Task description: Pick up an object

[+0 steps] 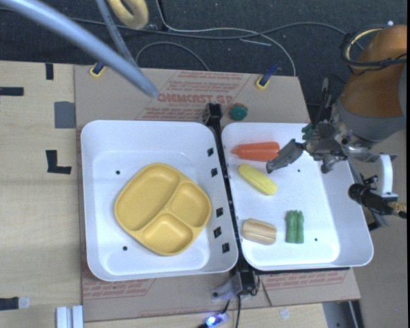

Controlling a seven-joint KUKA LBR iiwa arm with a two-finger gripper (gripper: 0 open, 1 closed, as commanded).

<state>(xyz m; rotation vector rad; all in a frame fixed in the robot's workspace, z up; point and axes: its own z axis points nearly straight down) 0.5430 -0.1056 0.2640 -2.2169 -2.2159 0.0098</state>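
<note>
From my screen, the far left shows the pale wood counter (27, 203) with a few black marks on it. A brown cardboard sheet (191, 91) lies under both bins, and I can read red print on it that looks like "CHEMCAST GP", though the letters are faint.

The left bin (96, 142) holds a yellow divided plate (162, 208) with three compartments, sitting near the bin's middle and turned at an angle.

At the divider between the bins, a small teal object (239, 111) rests on the cardboard just beyond the top rims.

The right bin (342, 244) carries four toy foods. A carrot (256, 151) lies near its upper left, and an ear of corn (257, 180) lies just below it at a slant. A bread roll (259, 231) sits by the lower left, with a green asparagus bunch (295, 227) upright beside it on the right.

The tool (283, 159) hangs over the upper part of the right bin, its dark tip just right of the carrot and above the corn. I cannot tell whether it touches either, or how far apart it stands. Nothing is visibly gripped in it. The arm's orange band (383, 46) is at the far right.
</note>
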